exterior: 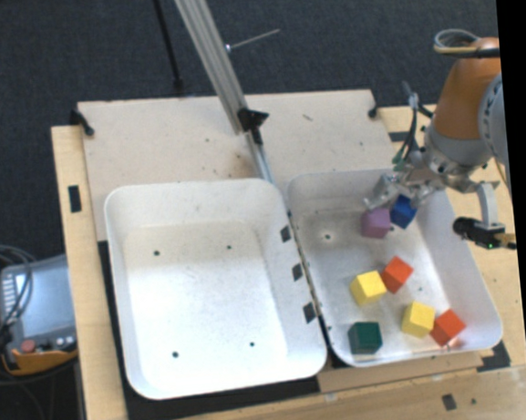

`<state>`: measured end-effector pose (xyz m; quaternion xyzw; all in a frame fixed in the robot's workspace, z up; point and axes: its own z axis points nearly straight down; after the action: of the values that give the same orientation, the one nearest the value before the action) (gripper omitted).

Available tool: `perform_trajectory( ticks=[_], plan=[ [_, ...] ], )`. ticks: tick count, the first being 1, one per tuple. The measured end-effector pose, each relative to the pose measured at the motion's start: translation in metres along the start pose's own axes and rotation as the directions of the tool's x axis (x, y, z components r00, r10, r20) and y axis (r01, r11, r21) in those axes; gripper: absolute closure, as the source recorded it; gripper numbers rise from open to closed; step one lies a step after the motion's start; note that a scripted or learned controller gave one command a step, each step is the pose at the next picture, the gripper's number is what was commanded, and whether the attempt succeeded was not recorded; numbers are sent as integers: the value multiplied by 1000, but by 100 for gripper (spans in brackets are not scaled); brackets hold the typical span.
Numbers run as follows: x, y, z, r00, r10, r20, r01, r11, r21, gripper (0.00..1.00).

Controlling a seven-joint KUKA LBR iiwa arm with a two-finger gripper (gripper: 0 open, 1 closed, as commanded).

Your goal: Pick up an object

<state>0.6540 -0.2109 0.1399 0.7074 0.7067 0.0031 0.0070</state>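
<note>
Gripper (397,195): low over the far part of the right bin (465,269), right at the blue cube (403,211); whether it is clenched or released cannot be told.
Blue cube: just below the gripper, touching or nearly touching the purple cube (375,223) on its left.
Yellow cube (368,286) and orange cube (398,273): side by side mid-bin.
Near edge: second yellow cube (418,318) beside a second orange cube (448,326); green cube (365,336) to their left.
Left bin (144,215): white, alongside the right bin.
Arm (463,109): grey with an orange band, entering from the right.
</note>
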Motion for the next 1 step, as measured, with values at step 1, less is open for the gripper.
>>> perform_trajectory(
  ticks=[1],
  plan=[
    [-1, 0, -8, 1000, 0, 1, 0, 1000, 0, 100]
  ],
)
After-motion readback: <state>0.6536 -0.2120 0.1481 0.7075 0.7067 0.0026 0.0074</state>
